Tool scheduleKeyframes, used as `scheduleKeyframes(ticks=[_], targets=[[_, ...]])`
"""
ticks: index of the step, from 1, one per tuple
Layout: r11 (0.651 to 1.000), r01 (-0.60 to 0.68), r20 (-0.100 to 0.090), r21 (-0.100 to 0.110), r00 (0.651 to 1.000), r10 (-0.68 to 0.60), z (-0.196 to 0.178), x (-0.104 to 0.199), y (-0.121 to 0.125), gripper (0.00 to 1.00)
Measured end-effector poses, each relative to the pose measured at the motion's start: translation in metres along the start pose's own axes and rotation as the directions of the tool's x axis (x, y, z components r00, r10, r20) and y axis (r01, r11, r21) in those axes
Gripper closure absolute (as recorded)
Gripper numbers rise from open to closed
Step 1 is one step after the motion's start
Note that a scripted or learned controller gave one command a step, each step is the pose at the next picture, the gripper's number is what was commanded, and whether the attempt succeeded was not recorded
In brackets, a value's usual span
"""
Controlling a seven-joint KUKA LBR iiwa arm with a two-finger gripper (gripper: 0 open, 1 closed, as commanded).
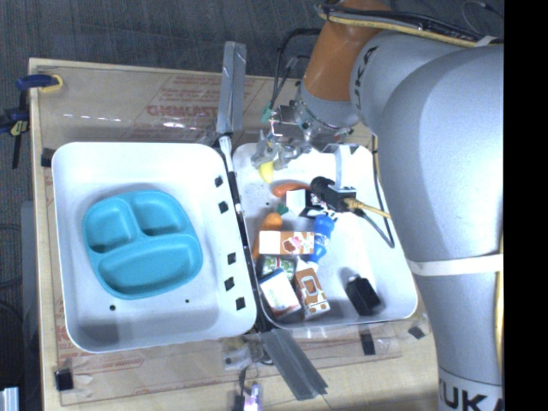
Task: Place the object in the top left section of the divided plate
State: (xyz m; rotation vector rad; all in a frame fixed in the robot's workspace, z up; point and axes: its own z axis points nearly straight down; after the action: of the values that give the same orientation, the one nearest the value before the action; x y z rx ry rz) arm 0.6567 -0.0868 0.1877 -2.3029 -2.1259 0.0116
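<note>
The gripper (pixel 276 148) is being held over the right bin (pixel 390 302), near a yellow object (pixel 266 171). Its grip cannot be told. The divided plate (pixel 142 241) is being left bare.

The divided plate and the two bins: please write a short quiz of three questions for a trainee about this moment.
1. True or false: the blue divided plate lies in the left bin.
2. Where is the claw? A) above the plate B) at the far end of the right bin, near a yellow object C) outside both bins
3. Fill in: the plate has ___ sections, and nothing lies in them.

Key: 1 true. 2 B. 3 three.
</note>
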Motion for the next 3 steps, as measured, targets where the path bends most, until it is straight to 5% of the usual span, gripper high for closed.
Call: scheduleKeyframes(ticks=[1,2,3], targets=[[0.930,0.366,0.001,0.000,0.930,-0.366,0.001,0.067,-0.006,1.00],[0.788,0.616,0.003,0.000,0.788,-0.616,0.000,0.140,-0.011,1.00],[0.684,0.729,0.004,0.000,0.684,-0.729,0.019,0.188,-0.041,1.00]])
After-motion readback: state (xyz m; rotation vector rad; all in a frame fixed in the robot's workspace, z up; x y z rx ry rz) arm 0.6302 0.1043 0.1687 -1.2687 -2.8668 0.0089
